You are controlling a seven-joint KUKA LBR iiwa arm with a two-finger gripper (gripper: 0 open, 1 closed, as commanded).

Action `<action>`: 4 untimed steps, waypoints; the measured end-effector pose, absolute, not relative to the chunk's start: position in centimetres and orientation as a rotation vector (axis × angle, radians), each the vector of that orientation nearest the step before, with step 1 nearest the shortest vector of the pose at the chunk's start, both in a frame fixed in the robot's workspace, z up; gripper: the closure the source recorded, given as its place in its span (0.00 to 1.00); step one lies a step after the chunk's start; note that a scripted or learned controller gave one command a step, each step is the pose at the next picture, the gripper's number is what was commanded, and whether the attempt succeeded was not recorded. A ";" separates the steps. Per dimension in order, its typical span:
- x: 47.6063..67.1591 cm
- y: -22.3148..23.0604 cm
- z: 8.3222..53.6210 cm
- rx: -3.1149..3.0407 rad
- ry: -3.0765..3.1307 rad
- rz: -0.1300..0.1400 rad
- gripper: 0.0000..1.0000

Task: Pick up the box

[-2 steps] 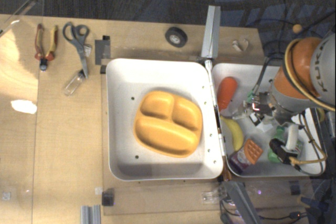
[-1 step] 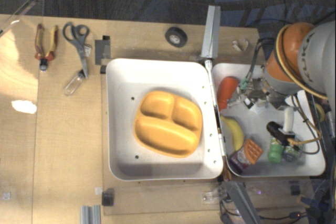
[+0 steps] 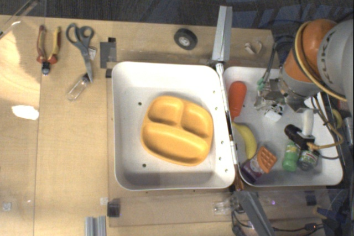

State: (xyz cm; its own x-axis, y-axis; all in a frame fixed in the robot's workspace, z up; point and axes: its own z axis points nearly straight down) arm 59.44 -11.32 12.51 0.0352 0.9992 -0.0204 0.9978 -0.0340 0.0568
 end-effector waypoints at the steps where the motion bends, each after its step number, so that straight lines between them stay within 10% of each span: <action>1: 59.4 -11.3 12.5 2.220 2.145 0.038 0.00; 2: 57.9 -19.2 20.4 2.184 2.248 0.005 0.00; 3: 61.8 -14.6 11.7 2.188 2.201 0.034 0.00; 4: 63.8 -13.0 11.0 2.098 2.292 0.000 0.00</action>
